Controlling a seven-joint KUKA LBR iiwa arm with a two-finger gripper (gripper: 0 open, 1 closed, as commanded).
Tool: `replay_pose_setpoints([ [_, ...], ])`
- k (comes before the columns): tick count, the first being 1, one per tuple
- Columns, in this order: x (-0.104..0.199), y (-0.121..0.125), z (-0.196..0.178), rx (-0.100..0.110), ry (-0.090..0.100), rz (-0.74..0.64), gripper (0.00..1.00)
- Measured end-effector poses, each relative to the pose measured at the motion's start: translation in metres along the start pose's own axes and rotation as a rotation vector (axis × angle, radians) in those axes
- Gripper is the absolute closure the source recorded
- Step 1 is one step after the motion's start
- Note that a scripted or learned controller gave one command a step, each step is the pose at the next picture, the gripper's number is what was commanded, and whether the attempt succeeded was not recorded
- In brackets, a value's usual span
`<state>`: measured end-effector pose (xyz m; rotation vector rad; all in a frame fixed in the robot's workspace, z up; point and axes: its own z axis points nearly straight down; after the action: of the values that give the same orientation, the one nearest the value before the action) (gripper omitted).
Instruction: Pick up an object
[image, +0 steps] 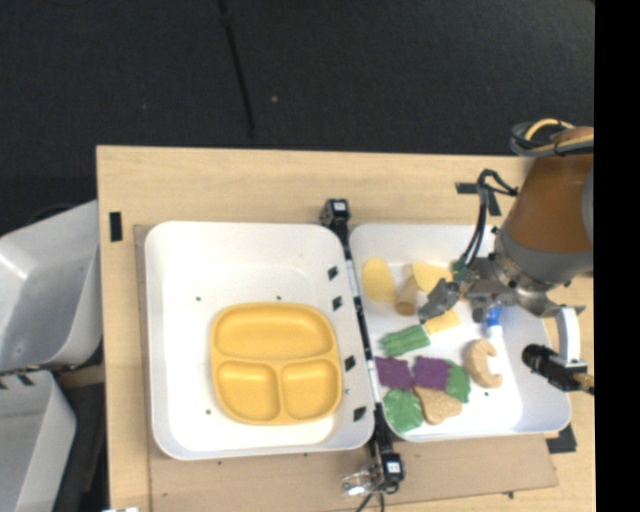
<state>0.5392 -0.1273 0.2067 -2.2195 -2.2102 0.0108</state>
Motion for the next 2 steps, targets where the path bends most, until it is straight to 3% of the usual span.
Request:
replay_pose_setpoints([
  [1, 0.0459, -0.051, -0.1127, -0.023, -0.001, -0.01, 0.0],
  [2, 0.043, -0.0495, -0.116, -0.015, -0.003, -0.007, 1.0],
])
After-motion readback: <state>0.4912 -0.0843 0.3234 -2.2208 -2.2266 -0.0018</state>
